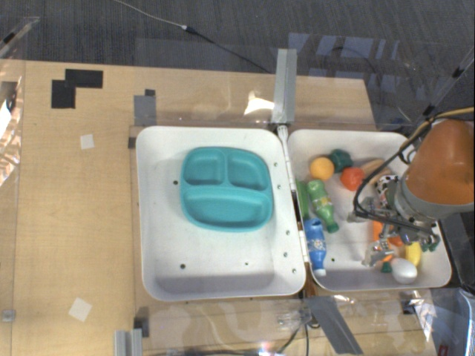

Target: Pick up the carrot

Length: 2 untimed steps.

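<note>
I read the scene from the fixed overhead camera. The arm [444, 170] reaches in from the right, its orange band sitting over the right bin [338, 273], and the gripper [383, 249] is low inside that bin's near right corner. I cannot tell from this angle whether it is released or clenched, since the wrist and cabling cover most of it, and I see nothing I could confirm as held. The carrot [381, 231] appears as a small orange piece with a bit of green at its lower end, lying at the gripper among a yellow toy [413, 254] and a white egg-shaped toy [404, 270]; much of it is hidden, so I am not certain of its outline. In my judgement it is a light, rigid plastic play-food piece, smooth and tapered, so it will likely slip or squirt out if pinched near the narrow tip. I would take it across the thicker part of the body, jaws square to its long axis, and keep clear of the neighbours crowding it. Elsewhere in the right bin lie an orange ball [321, 168], a red toy [352, 177], a green piece [318, 202] and a blue bottle [315, 244]. The left bin [159, 273] holds a teal divided plate [225, 188], well apart from the work.
</note>
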{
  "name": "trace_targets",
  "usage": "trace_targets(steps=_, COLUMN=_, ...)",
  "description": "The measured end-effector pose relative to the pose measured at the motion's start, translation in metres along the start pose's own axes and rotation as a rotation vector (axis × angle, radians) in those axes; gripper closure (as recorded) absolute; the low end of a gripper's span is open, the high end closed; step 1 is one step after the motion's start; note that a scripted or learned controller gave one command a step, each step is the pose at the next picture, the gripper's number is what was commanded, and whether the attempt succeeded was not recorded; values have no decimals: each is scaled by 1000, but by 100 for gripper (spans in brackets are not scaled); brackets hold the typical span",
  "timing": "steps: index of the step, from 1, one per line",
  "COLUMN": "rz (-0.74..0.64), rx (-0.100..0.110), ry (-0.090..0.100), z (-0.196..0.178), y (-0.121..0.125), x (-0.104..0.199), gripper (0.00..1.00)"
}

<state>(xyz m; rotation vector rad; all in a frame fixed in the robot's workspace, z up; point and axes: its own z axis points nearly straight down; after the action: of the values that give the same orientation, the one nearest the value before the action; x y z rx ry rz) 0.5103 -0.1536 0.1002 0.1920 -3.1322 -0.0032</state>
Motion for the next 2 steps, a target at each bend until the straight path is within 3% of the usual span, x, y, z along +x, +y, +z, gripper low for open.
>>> trace_targets(steps=1, rz=162, rx=7, ry=-18, z=10, y=6, x=4, gripper=0)
trace_targets(steps=2, rz=649, rx=3, ry=-16, z=11, y=1, x=10, gripper=0)
